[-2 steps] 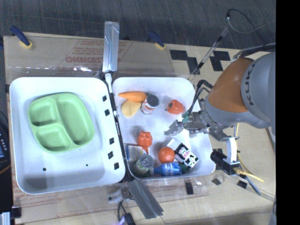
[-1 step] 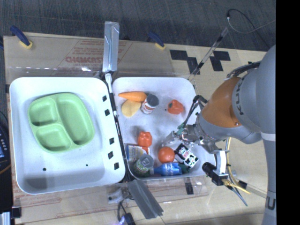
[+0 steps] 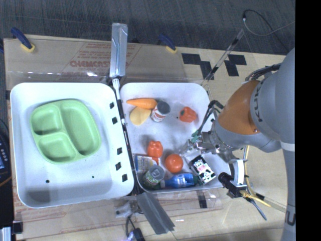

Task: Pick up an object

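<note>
Nearest you, along the front wall of the right bin [image 3: 131, 149], a blue bottle [image 3: 178, 181] lies on its side, touching a grey-lidded jar [image 3: 154, 174] at its left end. A printed packet [image 3: 143, 162] is wedged just behind the jar in the corner. A black-and-white patterned carton [image 3: 202, 169] sits tilted beside the bottle's right end, and an orange ball [image 3: 174, 162] rests just behind the bottle. A little farther back you have a red pepper [image 3: 155, 148], standing apart from the rest. The gripper [image 3: 196, 140] hangs over the bin's right side, just above the carton and near the right wall. The wrist and its cabling crowd that spot, so you cannot tell whether it is spread or closed, and you can see nothing held in it. Beyond it, a second red piece [image 3: 187, 114] lies alone in open floor. At the far end, a carrot [image 3: 142, 103], a yellow fruit [image 3: 140, 116] and a small can [image 3: 160, 109] cluster together, touching. Everything to pick lies in this right bin. The left bin [image 3: 20, 134] holds a green divided plate [image 3: 65, 129], well apart from the arm [image 3: 261, 109].
</note>
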`<move>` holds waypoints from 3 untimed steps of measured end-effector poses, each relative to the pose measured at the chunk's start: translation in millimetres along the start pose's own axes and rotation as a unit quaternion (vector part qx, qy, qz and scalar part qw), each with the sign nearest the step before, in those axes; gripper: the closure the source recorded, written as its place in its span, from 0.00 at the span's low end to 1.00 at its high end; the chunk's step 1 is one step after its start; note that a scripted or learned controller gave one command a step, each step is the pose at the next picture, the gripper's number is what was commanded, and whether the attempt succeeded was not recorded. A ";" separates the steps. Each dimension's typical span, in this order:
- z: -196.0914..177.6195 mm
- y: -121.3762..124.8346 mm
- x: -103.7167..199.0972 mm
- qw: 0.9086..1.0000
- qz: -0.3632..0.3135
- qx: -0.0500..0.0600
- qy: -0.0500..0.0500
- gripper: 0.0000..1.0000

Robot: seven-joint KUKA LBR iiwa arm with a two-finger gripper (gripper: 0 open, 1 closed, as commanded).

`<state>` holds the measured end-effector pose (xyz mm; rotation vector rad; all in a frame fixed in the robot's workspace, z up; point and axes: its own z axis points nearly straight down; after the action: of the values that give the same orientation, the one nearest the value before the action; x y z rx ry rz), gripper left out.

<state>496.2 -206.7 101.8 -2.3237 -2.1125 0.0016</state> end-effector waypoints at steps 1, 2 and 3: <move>7.4 -16.7 14.2 0.999 0.046 -0.006 -0.001 1.00; -125.4 59.6 27.0 0.998 -0.055 -0.001 0.000 1.00; -124.4 59.2 27.2 0.998 -0.055 0.000 0.000 0.00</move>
<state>558.0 -185.3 226.1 -2.2029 -2.2370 0.0015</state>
